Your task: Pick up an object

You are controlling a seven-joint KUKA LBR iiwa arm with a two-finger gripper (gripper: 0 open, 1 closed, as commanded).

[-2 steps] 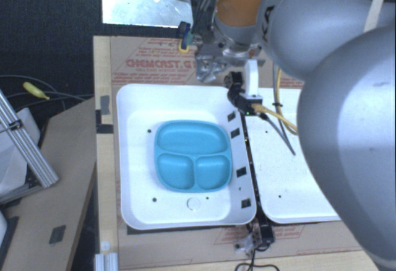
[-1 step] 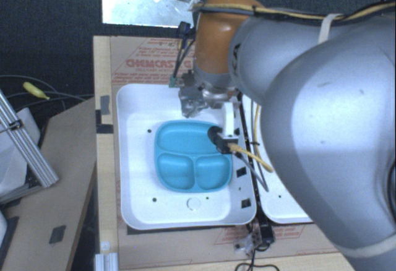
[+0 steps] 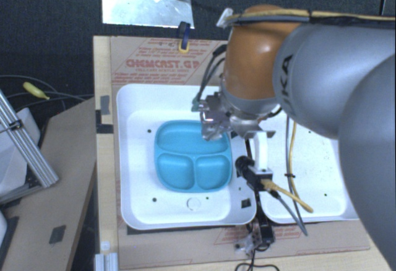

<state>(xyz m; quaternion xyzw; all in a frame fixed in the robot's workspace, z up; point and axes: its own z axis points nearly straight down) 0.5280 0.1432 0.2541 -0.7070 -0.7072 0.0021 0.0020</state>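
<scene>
Plate first: a blue divided plate (image 3: 192, 155) lies flat in the left white bin (image 3: 139, 202), a little right of the bin's middle, with one long compartment across its far side and two smaller ones side by side along its near side. It looks like smooth moulded plastic with rounded corners, raised ribs between the wells and a low lip all round.

The gripper (image 3: 213, 127) hangs over the plate's far right corner, at the rim beside the long compartment. So the plate spreads away from it to the left and toward the camera, its slightly longer side running left to right. The grey wrist and the orange band above it cover the tool from this angle, and I cannot tell how the claw is set, nor whether it has anything between it.

The bins are shallow glossy white trays with small dark marks on their floors. The right white bin (image 3: 322, 195) sits just beside the left, and black and yellowish cables (image 3: 281, 195) trail from the wrist across the seam between them. A brown board printed with red lettering (image 3: 158, 59) lies under the bins' far edge.

In my judgement a flat, wide plate offers only its thin lip to a two-finger grasp, so a grip at that far right rim is the likely way in, and a slip is plausible.
</scene>
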